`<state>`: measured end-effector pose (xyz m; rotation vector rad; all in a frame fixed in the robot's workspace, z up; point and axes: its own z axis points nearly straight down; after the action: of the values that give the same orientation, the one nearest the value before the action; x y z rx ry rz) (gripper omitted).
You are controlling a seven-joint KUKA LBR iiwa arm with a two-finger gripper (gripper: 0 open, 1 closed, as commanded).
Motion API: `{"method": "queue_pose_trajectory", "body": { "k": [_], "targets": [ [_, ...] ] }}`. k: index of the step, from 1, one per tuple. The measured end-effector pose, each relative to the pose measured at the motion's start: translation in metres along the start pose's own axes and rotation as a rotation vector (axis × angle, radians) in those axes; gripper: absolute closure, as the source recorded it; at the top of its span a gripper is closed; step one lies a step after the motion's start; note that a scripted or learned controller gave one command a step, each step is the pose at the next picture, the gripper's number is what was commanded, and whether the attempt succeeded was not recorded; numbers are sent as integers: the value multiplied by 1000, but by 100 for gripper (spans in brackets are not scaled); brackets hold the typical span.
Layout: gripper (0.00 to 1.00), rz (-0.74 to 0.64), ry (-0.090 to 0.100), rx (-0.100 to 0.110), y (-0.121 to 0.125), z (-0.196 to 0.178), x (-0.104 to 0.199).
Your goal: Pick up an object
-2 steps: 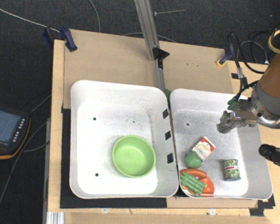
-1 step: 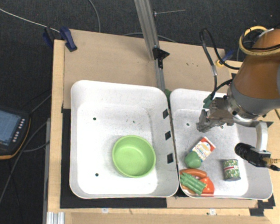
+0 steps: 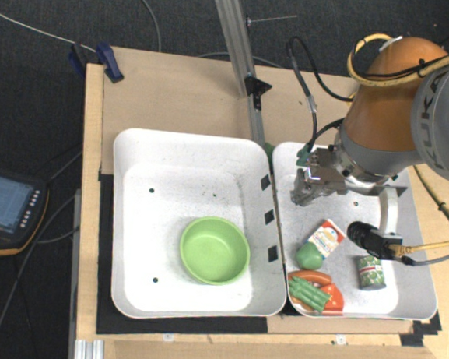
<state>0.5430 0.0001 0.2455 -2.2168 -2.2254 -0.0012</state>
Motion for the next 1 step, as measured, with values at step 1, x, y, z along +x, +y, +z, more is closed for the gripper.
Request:
{"method": "queue_pose_trajectory", "body": {
  "k": [1],
  "targets": [
    [100,0,0,0,2,3,42]
  ]
}}
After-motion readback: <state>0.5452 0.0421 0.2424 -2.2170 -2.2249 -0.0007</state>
